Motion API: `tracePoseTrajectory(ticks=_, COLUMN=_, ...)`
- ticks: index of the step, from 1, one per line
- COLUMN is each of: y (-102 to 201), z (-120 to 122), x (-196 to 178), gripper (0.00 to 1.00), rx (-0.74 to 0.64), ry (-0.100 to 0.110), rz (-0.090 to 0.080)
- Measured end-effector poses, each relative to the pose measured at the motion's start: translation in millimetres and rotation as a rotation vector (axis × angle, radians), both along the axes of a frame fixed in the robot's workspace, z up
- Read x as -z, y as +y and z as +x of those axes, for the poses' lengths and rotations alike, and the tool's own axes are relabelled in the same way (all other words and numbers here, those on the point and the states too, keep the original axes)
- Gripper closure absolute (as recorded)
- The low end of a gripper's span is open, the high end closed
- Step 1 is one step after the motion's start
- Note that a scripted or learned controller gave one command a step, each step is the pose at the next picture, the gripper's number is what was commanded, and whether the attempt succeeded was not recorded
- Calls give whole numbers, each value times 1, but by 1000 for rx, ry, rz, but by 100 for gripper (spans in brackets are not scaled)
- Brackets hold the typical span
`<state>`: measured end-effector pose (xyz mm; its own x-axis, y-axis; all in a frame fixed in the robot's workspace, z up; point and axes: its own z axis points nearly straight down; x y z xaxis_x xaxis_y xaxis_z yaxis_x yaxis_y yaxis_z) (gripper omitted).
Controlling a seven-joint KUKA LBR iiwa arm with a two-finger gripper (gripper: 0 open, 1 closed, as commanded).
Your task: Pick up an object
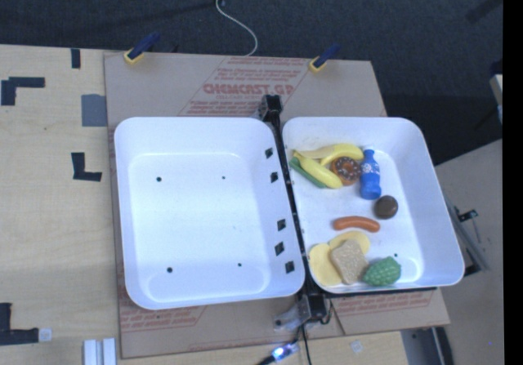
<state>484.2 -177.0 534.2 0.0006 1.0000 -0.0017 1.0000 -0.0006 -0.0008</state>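
Since nothing is picked yet, we are at the start. All the toy food lies in the right bin (433, 192); we would reach for the hot dog (356, 224), lying apart.

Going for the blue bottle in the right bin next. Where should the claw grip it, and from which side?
Grip the blue bottle across its body, coming straight down from above. It lies flat, long axis running up and down the view. The doughnut crowds its left side, so a lower-body grip near the base, where both flanks look freer, is probably safest.
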Motion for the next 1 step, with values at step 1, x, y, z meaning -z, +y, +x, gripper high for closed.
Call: tracePoseTrajectory(ticks=1, y=-9, z=0, x=0, gripper=100, rx=0, ry=0, rz=0)
